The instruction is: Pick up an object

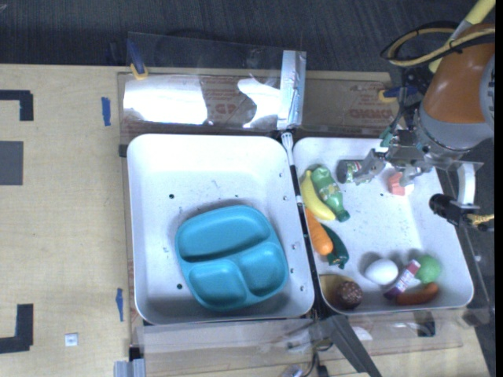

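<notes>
**Operator:** I'm watching the two-finger gripper (376, 166) hanging over the far edge of the right white bin (449, 251), near its middle. The metal fingers (357, 169) are pointing toward the bin's left wall, but I can't tell whether they're spread or pressed together, and I'm seeing nothing between them.

**Supervisor:** What's closest to grab?

**Operator:** A small pink block (396, 184) is lying just beside the gripper, toward the far right corner. A green plastic bottle (328, 192) and a yellow banana (312, 199) are leaning together along the left wall, with an orange carrot (318, 235) below them. A white egg (383, 272) and a green ball (428, 269) are sitting near the front edge. The blue divided plastic tray (230, 255) is filling the left white bin (157, 179).

**Supervisor:** Your advice?

**Operator:** I'm thinking the pink block is the best pick: it's standing apart from its neighbours. I'd be centring straight above it, turning the fingers across its narrow sides, then descending slowly before closing.
</notes>
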Robot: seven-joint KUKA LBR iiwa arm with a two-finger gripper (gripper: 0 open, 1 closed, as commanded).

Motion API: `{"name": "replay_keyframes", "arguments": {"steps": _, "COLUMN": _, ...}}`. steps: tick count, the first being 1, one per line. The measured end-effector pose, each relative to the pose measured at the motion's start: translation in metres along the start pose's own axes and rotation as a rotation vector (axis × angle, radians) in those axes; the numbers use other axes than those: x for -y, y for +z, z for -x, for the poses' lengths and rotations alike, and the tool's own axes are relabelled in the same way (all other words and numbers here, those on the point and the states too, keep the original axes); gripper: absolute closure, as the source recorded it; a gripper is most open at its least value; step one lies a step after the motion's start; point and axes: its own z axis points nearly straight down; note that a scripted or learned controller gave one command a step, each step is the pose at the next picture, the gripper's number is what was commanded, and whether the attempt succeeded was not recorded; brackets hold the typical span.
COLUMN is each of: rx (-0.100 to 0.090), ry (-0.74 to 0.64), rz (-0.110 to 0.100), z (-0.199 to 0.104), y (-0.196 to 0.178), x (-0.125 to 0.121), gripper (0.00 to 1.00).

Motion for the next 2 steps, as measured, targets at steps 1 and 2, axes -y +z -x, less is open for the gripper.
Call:
{"name": "replay_keyframes", "arguments": {"steps": 1, "rx": 0.0, "ry": -0.252, "rz": -0.003, "z": -0.023, "y": 0.088, "x": -0.034, "gripper": 0.0}}
{"name": "replay_keyframes", "arguments": {"steps": 2, "rx": 0.0, "ry": -0.203, "rz": 0.002, "z": -0.014, "y": 0.109, "x": -0.016, "gripper": 0.0}}
